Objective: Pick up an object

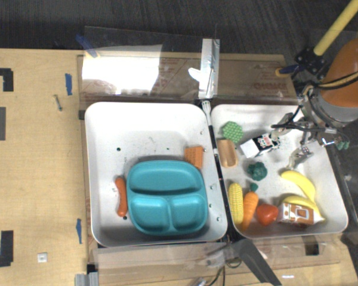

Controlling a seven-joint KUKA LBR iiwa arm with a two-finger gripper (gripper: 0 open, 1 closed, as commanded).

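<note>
My gripper (299, 154) hangs over the right bin (340, 186), near its back right part, with the grey and orange arm above it at the view's right edge. Just below and to the right of it lies a yellow banana (301, 182). A small white and black box (258, 144) lies to its left. Further left are a green knobbly toy (231, 130) and a tan bread piece (227, 153). A dark teal toy (258, 171) sits mid-bin. I see nothing held by the gripper.
Along the right bin's front lie a corn cob (235, 201), a carrot (250, 205), a red tomato (266, 213) and a juice carton (299, 213). The left bin (107, 130) holds a teal divided plate (166, 196), an orange block (194, 156) and a red-orange sausage (122, 196).
</note>
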